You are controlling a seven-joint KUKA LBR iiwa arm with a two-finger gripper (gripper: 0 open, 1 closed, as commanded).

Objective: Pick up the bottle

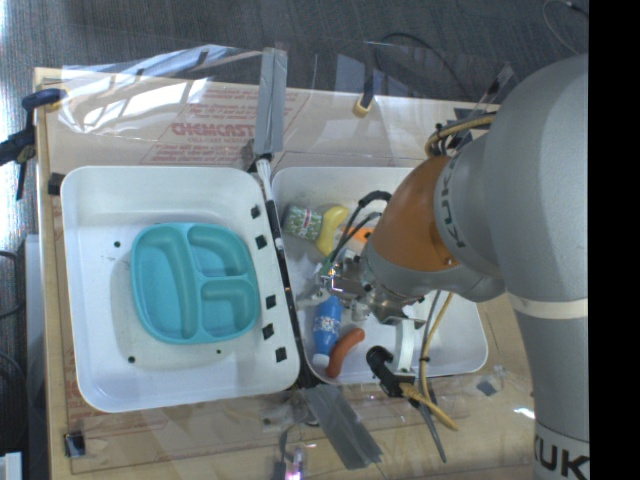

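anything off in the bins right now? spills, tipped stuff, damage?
No spill or damage visible. The blue bottle lies on its side in the right bin, against the wall next to the left bin, touching an orange-red sausage-shaped item. The teal divided tray sits flat in the left bin, slightly rotated.

A turquoise divided tray (pixel 196 281) sits in a white bin (pixel 90 358). A blue bottle (pixel 327 330) with a white label lies beside a reddish-orange sausage (pixel 344 351) and a yellow item (pixel 331 226).
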